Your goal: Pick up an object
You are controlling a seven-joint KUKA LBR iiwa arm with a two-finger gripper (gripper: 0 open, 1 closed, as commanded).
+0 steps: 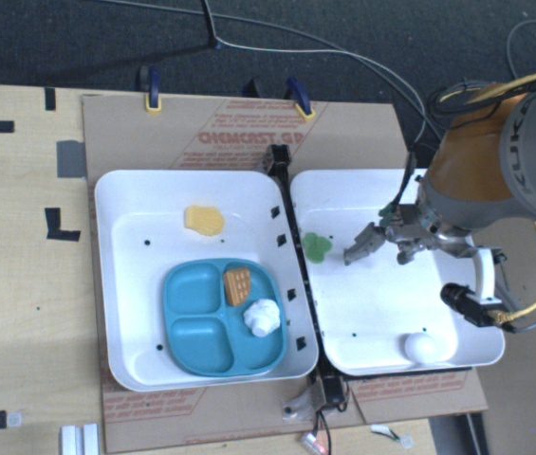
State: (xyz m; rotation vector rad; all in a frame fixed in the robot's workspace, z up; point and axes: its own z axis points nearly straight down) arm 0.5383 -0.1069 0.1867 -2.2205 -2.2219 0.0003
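Note:
In the right bin [372,192] a small green object [317,246] lies near the left wall. A white ball [427,347] rests at the bin's front right. My gripper [381,251] hangs over the middle of this bin, just right of the green object. It is open, its fingers spread apart with nothing between them. The left fingertip [357,250] sits close to the green object but apart from it.
The left bin [125,207] holds a yellow piece [204,220] and a blue divided tray [192,335]. On the tray lie a tan waffle-like piece [237,285] and a white lump [263,318]. A black divider [294,245] runs between the bins.

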